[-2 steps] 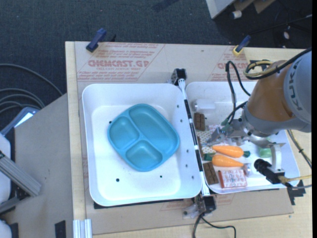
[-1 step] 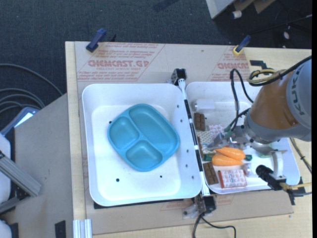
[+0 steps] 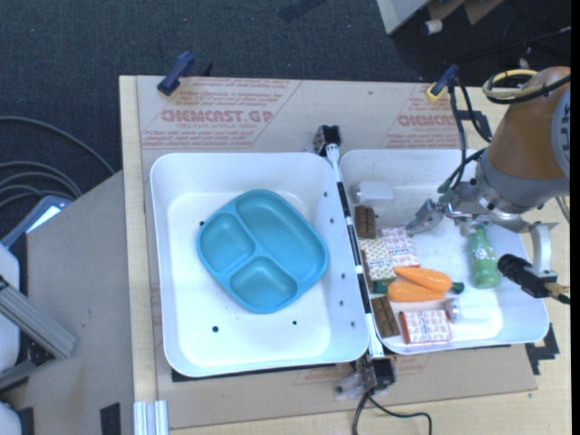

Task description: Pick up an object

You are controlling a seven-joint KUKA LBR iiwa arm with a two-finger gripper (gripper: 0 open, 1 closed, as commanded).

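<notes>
My gripper (image 3: pixel 428 216) hangs over the back middle of the right bin (image 3: pixel 521 329), its tip pointing left and down. It sits just above and to the right of a patterned packet (image 3: pixel 390 250). An orange carrot (image 3: pixel 419 284) lies in front of the packet. A green bottle (image 3: pixel 482 259) lies to the gripper's right, below the wrist. A red and white box (image 3: pixel 426 326) rests near the bin's front wall. A small white block (image 3: pixel 373 191) is at the back left, with a brown bar (image 3: pixel 365 222) beside it. I see nothing held in the gripper.
The left bin (image 3: pixel 181 243) holds a blue divided plate (image 3: pixel 263 250). A second brown bar (image 3: pixel 384 315) lies along the right bin's left wall. The arm, with its orange band (image 3: pixel 530 134), reaches in from the right, over the bin's back right corner.
</notes>
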